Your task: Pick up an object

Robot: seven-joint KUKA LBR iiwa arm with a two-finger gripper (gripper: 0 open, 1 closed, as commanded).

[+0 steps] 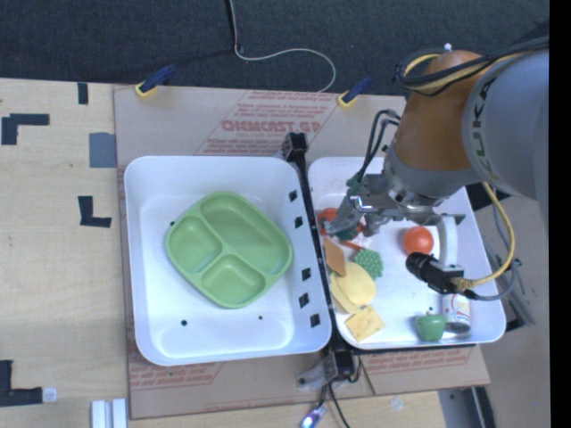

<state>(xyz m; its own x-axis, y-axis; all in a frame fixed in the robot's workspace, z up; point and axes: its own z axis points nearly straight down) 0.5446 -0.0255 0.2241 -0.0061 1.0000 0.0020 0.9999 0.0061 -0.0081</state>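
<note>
Pale wooden tabletop [53, 266] with black marks, dark carpet [107, 16] behind, and a cardboard sheet [259, 123] with red print too faint to read under both bins. The left bin [147, 181] holds a green divided plate [229, 249]. The right bin [486, 324] is crowded: tomato [417, 239], green leafy piece [368, 262], yellow fruit [354, 287], cheese wedge [364, 325], green pepper [431, 327]. The claw [343, 221] sits low over the bin's left side beside a red-orange piece [327, 215]; how wide it's spread, I can't tell.
</note>
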